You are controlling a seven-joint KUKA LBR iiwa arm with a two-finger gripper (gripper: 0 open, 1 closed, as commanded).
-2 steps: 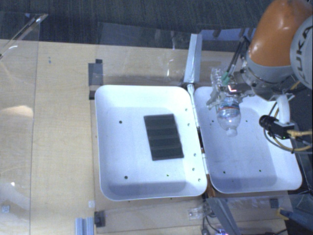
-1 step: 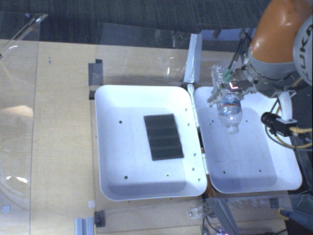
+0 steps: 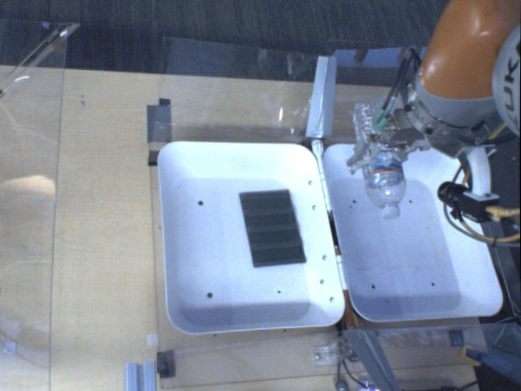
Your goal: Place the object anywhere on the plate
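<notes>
Wooden bench (image 3: 89, 243), dark carpet behind, two white bins.
Gripper (image 3: 376, 147) is closed around a clear bottle (image 3: 384, 182), hanging upright over the right bin (image 3: 423, 275); dark plate (image 3: 272, 227) in the left.

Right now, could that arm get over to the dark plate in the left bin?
Probably yes. The dark plate lies flat in the middle of the left bin with nothing on it. Between it and the gripper, which hangs by a clear bottle over the right bin, stands only the bins' low rim.

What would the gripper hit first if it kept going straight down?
Probably the floor of the right bin: the gripper holds a clear plastic bottle over it, so the bottle's cap end would touch first. Depth unclear.
</notes>
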